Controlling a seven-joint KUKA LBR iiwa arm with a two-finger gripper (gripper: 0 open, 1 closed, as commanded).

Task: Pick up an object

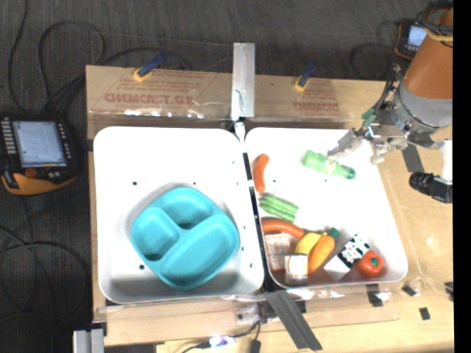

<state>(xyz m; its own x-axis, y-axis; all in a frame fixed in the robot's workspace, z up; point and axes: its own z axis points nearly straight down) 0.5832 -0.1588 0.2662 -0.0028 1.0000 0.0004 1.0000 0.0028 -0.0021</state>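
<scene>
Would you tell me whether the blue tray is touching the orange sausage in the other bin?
Apart. The camera view shows the blue tray in the left bin, the orange sausage beyond the divider.

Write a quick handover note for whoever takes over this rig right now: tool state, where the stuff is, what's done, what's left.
Tool: over the right bin's upper right, nothing seen held.
Green bottle lies just left of the tool.
Toy food is piled along the right bin's front edge: carrot, tomato, sausage.
Blue divided plate sits in the left bin.
Done: no pick yet. Left: grasp and lift one object.
</scene>
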